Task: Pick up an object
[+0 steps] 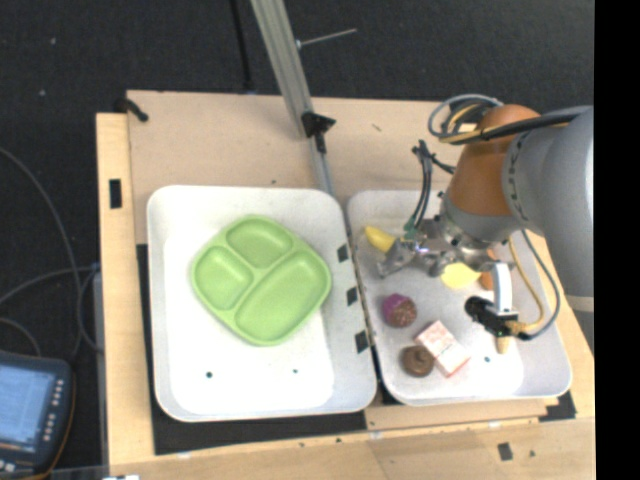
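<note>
One gripper [398,258]: low over the upper left part of the right bin, at the end of the arm that reaches in from the right.
Grip: too small and cluttered to tell whether it is spread or pressed together.
Arm [550,183]: grey, bulky, with an orange band [478,173] just above the wrist, covering the bin's upper right corner.
Yellow piece [378,238]: the nearest thing, just beside the gripper on its upper left and close to the bin's left wall; whether the two touch cannot be told.
Second yellow piece [458,275]: on the gripper's other side, a little lower, partly tucked under the wrist.
Dark red ball [400,310]: on the bin floor below the gripper, apart from it.
Pink and white box [442,346]: further toward the front, lying at a slant, to the lower right of the ball.
Brown ring [417,360]: against the box's left side, near the front wall.
Right bin [545,373]: white, shallow, holding all five loose things.
Left bin [180,373]: white, set right against the right bin.
Green plate [262,280]: three compartments, lying flat and turned at a slant in the middle of the left bin.
Bench [200,138]: pale brown board under both bins.
Metal rail [278,43]: runs slantwise from the top edge down to the gap between the bins.
</note>
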`<state>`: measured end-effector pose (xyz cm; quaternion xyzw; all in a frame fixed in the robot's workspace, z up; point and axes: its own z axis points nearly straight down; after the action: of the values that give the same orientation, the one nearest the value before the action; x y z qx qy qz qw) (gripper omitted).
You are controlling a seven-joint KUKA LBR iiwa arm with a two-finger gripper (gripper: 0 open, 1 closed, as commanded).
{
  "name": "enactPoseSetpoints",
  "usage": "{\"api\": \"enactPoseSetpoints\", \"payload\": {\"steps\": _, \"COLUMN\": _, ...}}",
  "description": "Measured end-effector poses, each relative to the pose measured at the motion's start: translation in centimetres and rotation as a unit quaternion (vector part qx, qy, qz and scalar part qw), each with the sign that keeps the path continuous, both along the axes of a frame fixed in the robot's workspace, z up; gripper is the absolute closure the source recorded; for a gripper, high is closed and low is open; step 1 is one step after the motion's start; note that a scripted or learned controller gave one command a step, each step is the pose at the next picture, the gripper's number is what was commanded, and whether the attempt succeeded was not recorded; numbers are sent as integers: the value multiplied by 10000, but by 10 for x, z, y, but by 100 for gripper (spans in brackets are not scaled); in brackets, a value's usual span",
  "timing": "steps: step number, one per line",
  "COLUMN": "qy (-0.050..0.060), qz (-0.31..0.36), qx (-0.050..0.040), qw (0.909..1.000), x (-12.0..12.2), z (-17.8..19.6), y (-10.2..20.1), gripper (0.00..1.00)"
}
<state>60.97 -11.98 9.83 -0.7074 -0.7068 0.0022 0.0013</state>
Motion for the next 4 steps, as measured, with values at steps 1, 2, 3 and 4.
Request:
{"api": "enactPoseSetpoints", "payload": {"steps": 1, "qy": -25, "qz": -2, "qx": 6, "qw": 10000, "x": 0, "z": 3, "y": -1, "gripper": 0}}
{"api": "enactPoseSetpoints", "payload": {"steps": 2, "qy": -39, "qz": -24, "qx": 5, "qw": 10000, "x": 1, "z": 14, "y": -2, "gripper": 100}}
{"api": "enactPoseSetpoints", "payload": {"steps": 3, "qy": -50, "qz": 18, "qx": 2, "qw": 10000, "x": -2, "z": 68, "y": 7, "gripper": 100}}
{"api": "enactPoseSetpoints", "payload": {"steps": 4, "qy": -66, "qz": 21, "qx": -2, "qw": 10000, "x": 4, "z": 131, "y": 9, "gripper": 100}}
